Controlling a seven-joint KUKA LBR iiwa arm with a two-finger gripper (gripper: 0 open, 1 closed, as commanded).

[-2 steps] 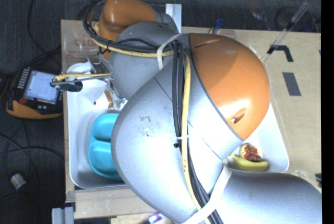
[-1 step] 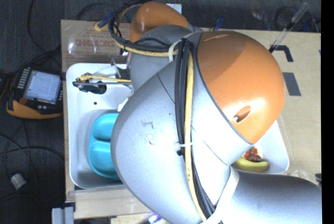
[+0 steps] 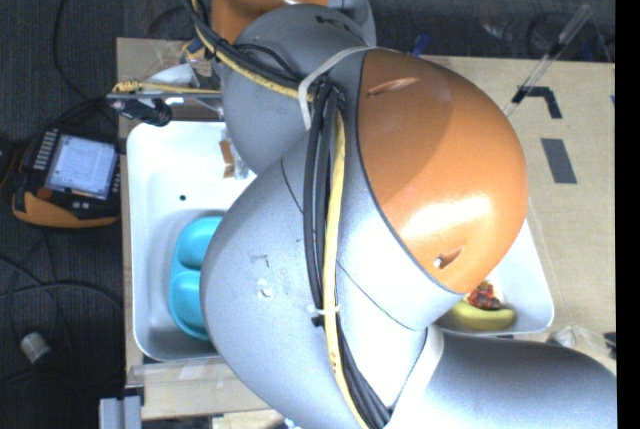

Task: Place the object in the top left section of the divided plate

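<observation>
The arm (image 3: 370,217) fills most of the camera view and hides the greater part of both bins. A light blue divided plate (image 3: 190,277) lies in the left white bin (image 3: 160,177), with its right part hidden under the arm. At the lower right, a yellow banana (image 3: 485,319) with a small red thing (image 3: 485,295) on it peeks out in the right bin (image 3: 535,302). A small brown thing (image 3: 229,157) shows by the arm at the top of the left bin; I cannot tell what it is.
A handheld control pad (image 3: 70,177) lies on the floor to the left of the bench. Cables run over the dark carpet at top left. The bench top (image 3: 570,137) at right carries black tape marks.
</observation>
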